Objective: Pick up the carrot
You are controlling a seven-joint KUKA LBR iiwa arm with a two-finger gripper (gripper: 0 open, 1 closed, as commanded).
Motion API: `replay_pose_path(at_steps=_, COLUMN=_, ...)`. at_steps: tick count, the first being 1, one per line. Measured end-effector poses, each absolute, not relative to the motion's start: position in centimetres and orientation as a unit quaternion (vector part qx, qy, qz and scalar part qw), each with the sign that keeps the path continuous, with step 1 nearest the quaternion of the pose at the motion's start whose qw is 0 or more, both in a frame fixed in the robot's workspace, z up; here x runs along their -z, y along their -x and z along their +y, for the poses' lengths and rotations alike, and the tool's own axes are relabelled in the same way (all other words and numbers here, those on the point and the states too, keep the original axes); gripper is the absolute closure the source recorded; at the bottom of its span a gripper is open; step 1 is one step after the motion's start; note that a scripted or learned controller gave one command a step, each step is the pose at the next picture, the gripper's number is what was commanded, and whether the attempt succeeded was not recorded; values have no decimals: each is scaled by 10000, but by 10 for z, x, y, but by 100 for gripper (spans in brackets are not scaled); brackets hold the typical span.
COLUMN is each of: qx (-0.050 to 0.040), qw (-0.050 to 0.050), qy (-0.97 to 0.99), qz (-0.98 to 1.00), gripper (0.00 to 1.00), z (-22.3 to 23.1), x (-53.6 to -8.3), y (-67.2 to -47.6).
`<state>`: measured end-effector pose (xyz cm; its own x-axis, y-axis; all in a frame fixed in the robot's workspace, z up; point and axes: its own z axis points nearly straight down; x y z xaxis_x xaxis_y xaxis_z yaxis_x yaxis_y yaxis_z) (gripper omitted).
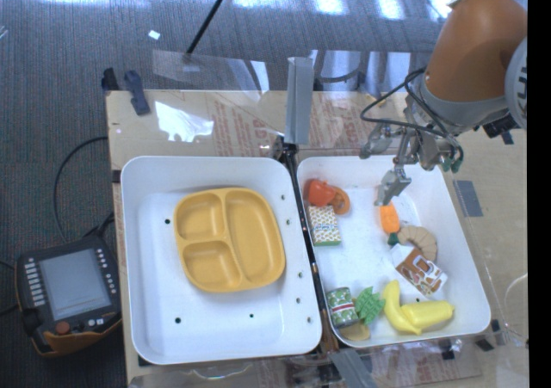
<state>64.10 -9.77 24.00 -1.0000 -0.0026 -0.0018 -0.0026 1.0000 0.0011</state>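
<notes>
We want the carrot. It is a small orange piece in the right bin, near the top and a bit right of the middle. The jaws hang just above it, a little to the left and toward the far side. They look narrow and we see nothing between them, so the carrot is not held yet.

To do this step well, we think the jaws should open wider, slide a touch right and toward us so the carrot sits in the middle of them, then come straight down and close softly. The carrot is small, so a grip that is off to one side could push it away.

Now we look from left to right. On the tabletop the left bin holds a yellow plate with three parts. It is well apart from the carrot and is no trouble.

In the right bin, a red tomato toy lies at the far left, with a small green and white box just below it. Both are near, but not touching the carrot.

A tan bread-like toy sits just beside the carrot, below and to the right. That is the one to watch, as a finger could bump it. Under it lies a brown and white packet. At the near end sit a small can, a green leafy toy and a yellow banana, all well apart.
</notes>
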Motion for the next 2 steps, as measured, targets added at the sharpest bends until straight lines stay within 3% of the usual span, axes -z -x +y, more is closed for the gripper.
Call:
replay_pose_path(at_steps=1, qx=-19, qw=-61, qy=62, qz=10000, gripper=0, z=-127, x=-123, y=-611)
replay_pose_path(at_steps=2, qx=-9, qw=-13, qy=-974, qz=9952, gripper=0, z=-161, x=-87, y=-604)
